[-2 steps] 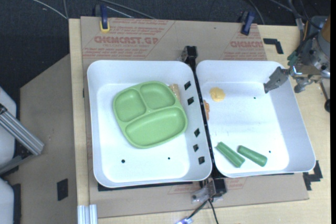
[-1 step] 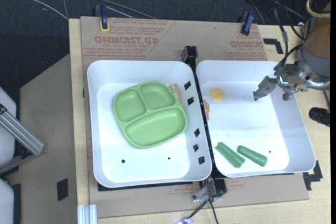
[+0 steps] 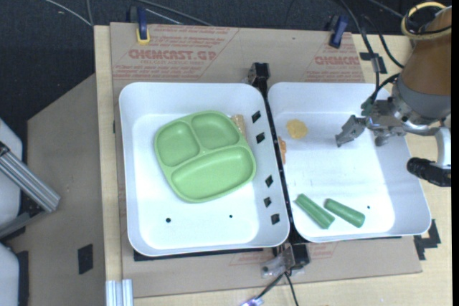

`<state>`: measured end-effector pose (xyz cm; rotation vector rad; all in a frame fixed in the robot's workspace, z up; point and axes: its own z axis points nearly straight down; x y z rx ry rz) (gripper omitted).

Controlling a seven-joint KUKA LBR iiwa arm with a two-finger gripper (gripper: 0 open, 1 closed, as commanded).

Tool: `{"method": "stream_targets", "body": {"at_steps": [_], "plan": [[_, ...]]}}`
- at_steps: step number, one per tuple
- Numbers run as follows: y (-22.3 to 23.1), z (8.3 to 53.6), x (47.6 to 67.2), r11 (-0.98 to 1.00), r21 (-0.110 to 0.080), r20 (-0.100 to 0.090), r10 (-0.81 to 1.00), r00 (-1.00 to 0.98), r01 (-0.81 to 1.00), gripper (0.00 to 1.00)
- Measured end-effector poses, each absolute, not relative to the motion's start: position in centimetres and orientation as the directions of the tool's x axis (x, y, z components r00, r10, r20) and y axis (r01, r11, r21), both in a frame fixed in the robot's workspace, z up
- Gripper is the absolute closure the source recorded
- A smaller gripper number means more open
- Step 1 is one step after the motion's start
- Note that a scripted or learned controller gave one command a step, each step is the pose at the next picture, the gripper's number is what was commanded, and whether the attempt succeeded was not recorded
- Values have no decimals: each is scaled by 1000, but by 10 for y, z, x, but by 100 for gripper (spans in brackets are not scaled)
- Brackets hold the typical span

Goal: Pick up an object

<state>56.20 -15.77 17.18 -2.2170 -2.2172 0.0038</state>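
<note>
The camera view shows two shallow white bins set side by side on the counter (image 3: 186, 46). In the left bin (image 3: 136, 154) a green divided plate (image 3: 204, 155) is seen lying flat, with a small tan piece (image 3: 239, 124) at its upper right edge. In the right bin (image 3: 401, 204) two green cylindrical pieces (image 3: 330, 211) are found near the front wall, just beside each other, and a small round yellow object (image 3: 297, 129) lies near the back left. The arm (image 3: 430, 68) is extended over the right bin, and the pincer (image 3: 364, 131) is held above the bin floor, well apart from the green pieces. Its fingers (image 3: 349, 133) are spread, and nothing is seen between them.
</note>
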Motion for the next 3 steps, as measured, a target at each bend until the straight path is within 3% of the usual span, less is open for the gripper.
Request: {"method": "stream_targets", "body": {"at_steps": [1, 2, 3], "plan": [[-158, 129, 564, 0, -5, 3, 1000, 0, 1000, 0], [-158, 143, 566, 0, 1, 1, 1000, 0, 1000, 100], [-150, 193, 573, 2, 7, -1, 1000, -2, 1000, 100]]}}
